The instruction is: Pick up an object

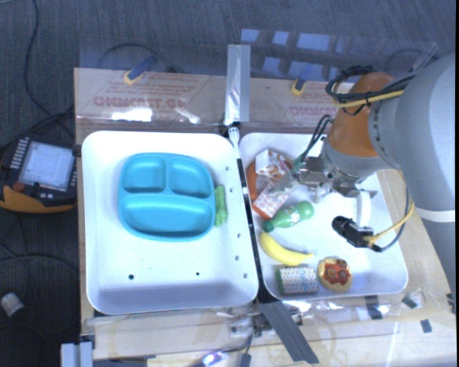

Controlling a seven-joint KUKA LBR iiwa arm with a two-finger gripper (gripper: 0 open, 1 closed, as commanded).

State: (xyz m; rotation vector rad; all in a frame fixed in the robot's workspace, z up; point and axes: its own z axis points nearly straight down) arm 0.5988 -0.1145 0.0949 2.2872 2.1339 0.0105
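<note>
**Arm low over the right bin, among the food items**

At the near edge of the right bin (390, 281) lie a grey mesh-patterned can (297, 280) and, just beside it toward the near right corner, a red and yellow round item (335, 273). Just behind the can, a banana (284, 251) lies at a slant, close to the wall shared by the two bins. Behind the banana is a green item (291, 215), tilted, its rounded end toward the bin's middle. A red and white packet (268, 183) lies behind it, along the bin's left wall toward the far left corner.

The jaws (315, 177) sit low over the far half of the right bin, just right of the packet and just behind the green item. Whether they are apart or together cannot be told, and nothing is seen between them. The orange band (356, 132) rises behind them, and the grey arm (428, 136) fills the bin's right side.

In the left bin (138, 281), a blue divided plate (167, 195) lies toward the far half, with a small green piece (220, 205) touching its right edge, near the shared wall.

Beyond the bench's left edge, a handheld controller (34, 176) rests on the floor.
</note>
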